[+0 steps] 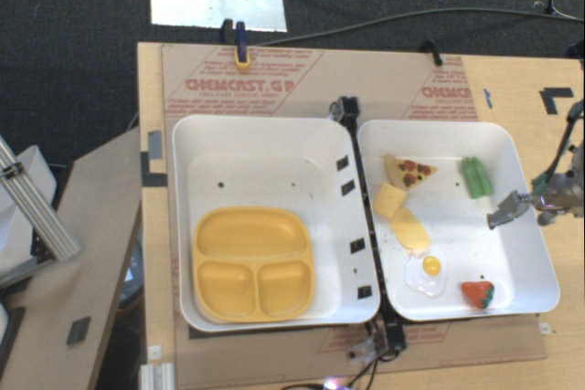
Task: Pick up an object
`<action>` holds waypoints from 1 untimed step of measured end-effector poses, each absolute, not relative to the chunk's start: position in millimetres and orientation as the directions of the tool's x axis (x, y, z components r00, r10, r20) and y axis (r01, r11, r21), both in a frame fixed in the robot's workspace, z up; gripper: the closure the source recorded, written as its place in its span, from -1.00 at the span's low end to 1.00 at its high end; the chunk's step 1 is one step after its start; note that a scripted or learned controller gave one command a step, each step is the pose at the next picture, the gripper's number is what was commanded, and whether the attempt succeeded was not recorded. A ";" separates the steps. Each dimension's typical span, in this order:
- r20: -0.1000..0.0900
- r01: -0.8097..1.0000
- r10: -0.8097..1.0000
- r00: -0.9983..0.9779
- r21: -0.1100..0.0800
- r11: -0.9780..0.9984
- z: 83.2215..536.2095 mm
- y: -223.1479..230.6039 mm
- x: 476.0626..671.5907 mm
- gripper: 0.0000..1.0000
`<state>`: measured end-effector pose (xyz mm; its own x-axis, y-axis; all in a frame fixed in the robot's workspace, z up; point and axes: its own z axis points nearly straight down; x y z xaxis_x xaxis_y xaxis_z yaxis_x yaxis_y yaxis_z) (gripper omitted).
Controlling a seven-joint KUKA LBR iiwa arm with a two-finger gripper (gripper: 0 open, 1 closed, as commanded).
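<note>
Hovering at the right bin's edge, no catch to see

Starting nearest, the strawberry lies at 5 o'clock in the right bin, with the egg at 6 o'clock beside it. In the left bin, a yellow tray fills the near half. It looks too broad for this gripper, so the small toys are probably the targets.

The cheese sits at 9 o'clock, hard by the wall between the bins, which could block a grasp. The gripper hangs at 3 o'clock, just inside the rim and apart from every toy. I cannot tell whether it is released or clenched. Farthest off are the pizza at 11 o'clock and the green piece at 1 o'clock. The green piece is closest to the gripper and lies in open floor, so it is a likely pick.
</note>
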<state>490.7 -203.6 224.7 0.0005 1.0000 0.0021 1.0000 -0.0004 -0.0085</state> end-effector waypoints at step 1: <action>-0.001 1.000 1.000 -0.003 0.001 0.003 229.8 -203.1 493.2 -1.00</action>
<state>493.2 -203.1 229.8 -0.0032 1.0000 -0.0006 1.0000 0.0032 0.0015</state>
